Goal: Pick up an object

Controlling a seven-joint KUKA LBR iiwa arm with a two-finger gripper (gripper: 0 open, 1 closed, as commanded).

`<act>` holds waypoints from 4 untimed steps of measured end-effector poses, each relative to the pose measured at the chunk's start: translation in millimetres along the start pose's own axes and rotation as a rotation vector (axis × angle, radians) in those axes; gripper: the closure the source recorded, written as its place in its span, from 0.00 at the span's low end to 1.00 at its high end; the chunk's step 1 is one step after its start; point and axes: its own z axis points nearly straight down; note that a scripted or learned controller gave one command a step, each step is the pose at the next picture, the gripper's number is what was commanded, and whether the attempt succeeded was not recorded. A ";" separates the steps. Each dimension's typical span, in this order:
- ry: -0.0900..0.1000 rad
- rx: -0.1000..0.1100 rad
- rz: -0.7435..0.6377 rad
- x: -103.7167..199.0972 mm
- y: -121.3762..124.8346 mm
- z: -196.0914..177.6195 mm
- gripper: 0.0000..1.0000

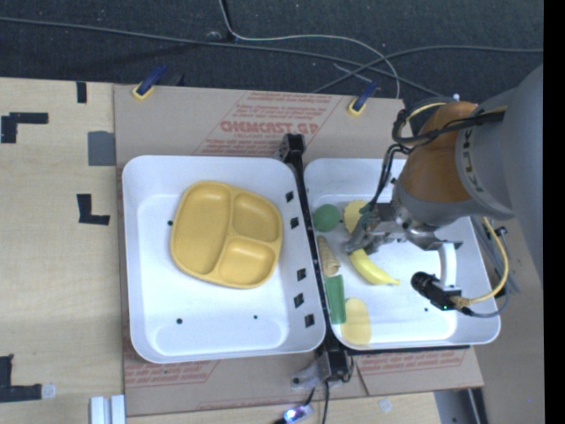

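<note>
Banana [374,269], the yellow curved piece in the right bin [468,329], lies just below the end effector [364,237], its upper end close under the tool; whether they touch cannot be made out. Whether the end effector is open or closed cannot be told, since the tool is small and dark against the clutter.

Around the end effector the bin is crowded. A green ball [327,217] sits just to its left and a little above, and a pale yellow piece [355,212] lies just above it, partly covered by the wrist. Left and below, against the bin's left wall, a tan cylinder [329,255] stands end to end with a green stick [335,297]. Further below, past the banana, rests a pale yellow lump [357,321]. To the right, the arm's orange band [433,170] and grey body overhang the bin, with a white bracket [448,263] and black cable fitting [427,285] hanging near the banana's right end.

Well to the left, in the left bin [141,263], lies a yellow divided plate [226,234]. Both bins sit on the cardboard-covered desk [265,122].
</note>
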 end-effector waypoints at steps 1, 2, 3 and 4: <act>0.001 -0.002 0.002 -6.5 -6.0 -47.8 1.00; 0.001 -0.005 0.000 -4.2 -5.5 -111.1 1.00; 0.001 -0.002 0.000 -4.2 -4.6 -141.6 1.00; 0.003 0.003 -0.004 54.9 -16.6 -128.3 1.00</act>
